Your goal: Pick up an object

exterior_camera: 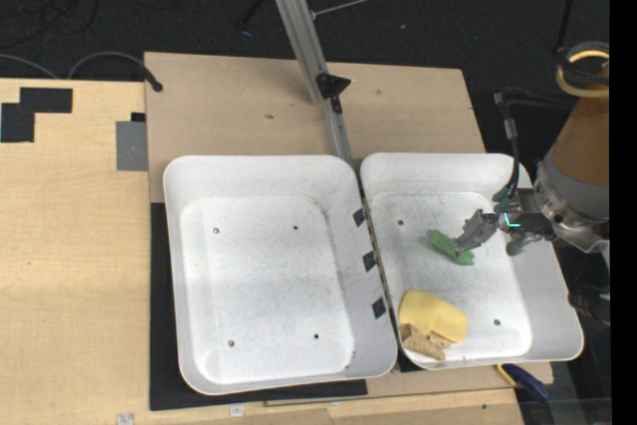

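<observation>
a yellow object (434,317) lies at the lower edge of the right bin (438,174), untouched, so the pick looks not yet done. above it, mid-right in the frame, a green object (450,247) lies flat on the bin floor. the gripper (476,231) reaches in from the right, tips at the green piece; whether its fingers are open or closed cannot be told. the left bin (259,174) sits beside.

White bins, green and yellow things

Both bins, left bin (264,274) and right bin (453,189), are white with fine grey speckling and dark dots. A green piece (450,247) and a pale yellow lump (435,315) with a tan crumbly edge lie on white. The bench board (239,109) is light brown.
</observation>
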`<state>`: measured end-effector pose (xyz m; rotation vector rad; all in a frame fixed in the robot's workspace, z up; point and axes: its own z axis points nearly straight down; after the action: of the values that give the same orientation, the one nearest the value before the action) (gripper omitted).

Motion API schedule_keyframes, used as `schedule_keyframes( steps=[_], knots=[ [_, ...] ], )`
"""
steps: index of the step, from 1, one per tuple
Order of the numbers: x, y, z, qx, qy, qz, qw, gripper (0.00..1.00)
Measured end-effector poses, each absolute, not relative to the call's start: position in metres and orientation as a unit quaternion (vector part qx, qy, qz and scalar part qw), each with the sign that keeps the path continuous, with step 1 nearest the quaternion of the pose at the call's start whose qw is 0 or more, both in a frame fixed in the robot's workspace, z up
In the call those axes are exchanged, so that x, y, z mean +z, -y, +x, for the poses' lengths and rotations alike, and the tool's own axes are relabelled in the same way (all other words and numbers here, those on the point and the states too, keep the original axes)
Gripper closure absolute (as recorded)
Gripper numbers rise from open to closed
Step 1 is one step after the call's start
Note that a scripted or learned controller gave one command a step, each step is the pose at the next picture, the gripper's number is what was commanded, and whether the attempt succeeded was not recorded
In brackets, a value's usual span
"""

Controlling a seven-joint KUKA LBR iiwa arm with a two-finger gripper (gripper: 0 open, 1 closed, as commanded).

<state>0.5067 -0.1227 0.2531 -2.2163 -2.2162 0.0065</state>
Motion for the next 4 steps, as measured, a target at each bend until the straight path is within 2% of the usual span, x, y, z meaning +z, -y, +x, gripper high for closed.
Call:
schedule_keyframes(
  steps=[1,2,4],
  knots=[
    [0.255,0.124,0.507,0.0006,0.706,-0.708,0.001,0.00],
    [0.206,0.120,0.498,0.0022,0.707,-0.707,0.004,0.00],
    [0.094,0.115,0.504,-0.0001,0.707,-0.707,0.001,0.00]
  ],
)
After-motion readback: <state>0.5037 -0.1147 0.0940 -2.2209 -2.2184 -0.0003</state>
